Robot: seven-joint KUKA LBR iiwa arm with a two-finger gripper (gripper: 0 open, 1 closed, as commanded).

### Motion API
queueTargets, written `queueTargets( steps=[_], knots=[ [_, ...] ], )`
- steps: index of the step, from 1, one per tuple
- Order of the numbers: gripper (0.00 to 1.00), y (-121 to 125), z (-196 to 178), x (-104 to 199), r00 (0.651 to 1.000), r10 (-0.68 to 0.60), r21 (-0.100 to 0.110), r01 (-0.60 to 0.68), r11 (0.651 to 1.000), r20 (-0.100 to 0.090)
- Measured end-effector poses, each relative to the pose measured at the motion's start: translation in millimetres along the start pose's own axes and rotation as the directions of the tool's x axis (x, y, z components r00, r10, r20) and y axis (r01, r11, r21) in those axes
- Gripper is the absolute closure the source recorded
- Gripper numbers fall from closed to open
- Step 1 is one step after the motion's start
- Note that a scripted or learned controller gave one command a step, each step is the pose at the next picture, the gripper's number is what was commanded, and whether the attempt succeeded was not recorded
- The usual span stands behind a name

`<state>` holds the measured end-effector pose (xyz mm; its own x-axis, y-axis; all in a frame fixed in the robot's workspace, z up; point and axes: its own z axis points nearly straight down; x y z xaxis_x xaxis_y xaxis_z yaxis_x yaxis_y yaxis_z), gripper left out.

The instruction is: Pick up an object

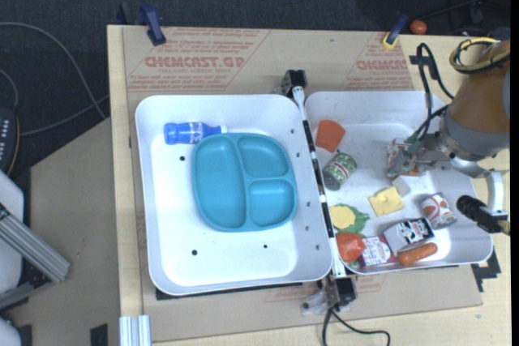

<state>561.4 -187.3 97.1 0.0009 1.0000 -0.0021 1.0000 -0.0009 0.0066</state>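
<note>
Camera view looks down on the surface [203, 53] with two white bins side by side. The left bin [162, 239] holds a blue divided plate [243, 178] and a small blue bottle [188, 131] lying just beside the plate's upper left edge. The right bin [365, 105] carries the clutter: an orange-red piece [329, 134] near its upper left, a small can [339, 169] below that, a yellow cheese-like wedge [386, 200] near the middle, a yellow and green toy [347, 216], a red and white packet [365, 249], a small dark carton [409, 232], a sausage [417, 254] at the lower edge, and another red and white can [439, 210] on the right.

The arm enters from the right, its orange band above the wrist, and the end effector [408, 158] sits low over the right bin, above the cheese wedge and well apart from the green can. Whether anything is between its grasping parts, or how wide they stand, I cannot tell from this angle; nothing is clearly lifted.

No particular object is named, so any piece in the right bin will serve. The nearest candidates seem to be the cheese wedge and the can on the right. To do this step well, the program should probably settle on one isolated piece, centre over it, descend straight, and close only once the piece lies squarely between. The crowded lower corner looks riskier, since neighbours touch there.
</note>
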Motion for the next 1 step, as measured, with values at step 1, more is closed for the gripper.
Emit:
queueTargets(
  steps=[1],
  knots=[
    [1.00, 59.2, 9.8, 73.8, 1.000, -0.003, 0.005, 0.003, 1.000, -0.004]
  ],
)
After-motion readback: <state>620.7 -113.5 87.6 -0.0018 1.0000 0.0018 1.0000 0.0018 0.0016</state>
